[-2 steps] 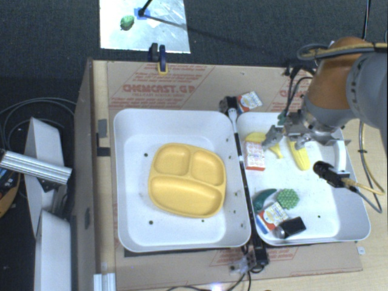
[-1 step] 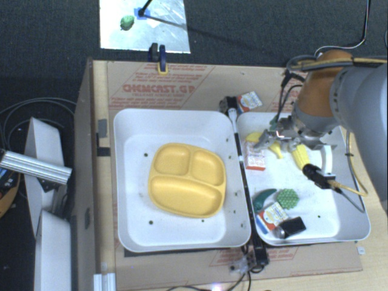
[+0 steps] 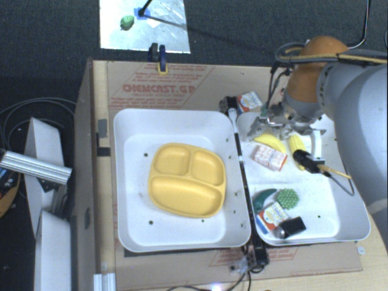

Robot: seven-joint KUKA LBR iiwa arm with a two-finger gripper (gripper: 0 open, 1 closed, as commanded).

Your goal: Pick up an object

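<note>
My gripper (image 3: pixel 280 125) hangs low over the far end of the right bin (image 3: pixel 345 220), under the orange-banded wrist. Just below it lie a yellow banana-shaped piece (image 3: pixel 268 142) and a yellow corn cob (image 3: pixel 296 144). A pink and white box (image 3: pixel 269 157) sits a little nearer, to the left. Toward the bin's front lie a dark green piece (image 3: pixel 264 197), a bumpy green ball (image 3: pixel 288 197), a small printed packet (image 3: pixel 274 214) and a black block (image 3: pixel 293 227). I see nothing held by the gripper.
The left bin (image 3: pixel 130 162) holds a yellow divided plate (image 3: pixel 187 179). A small red and white carton (image 3: pixel 249 102) rests at the right bin's far left corner. The arm's grey bulk covers the right bin's right side.
</note>
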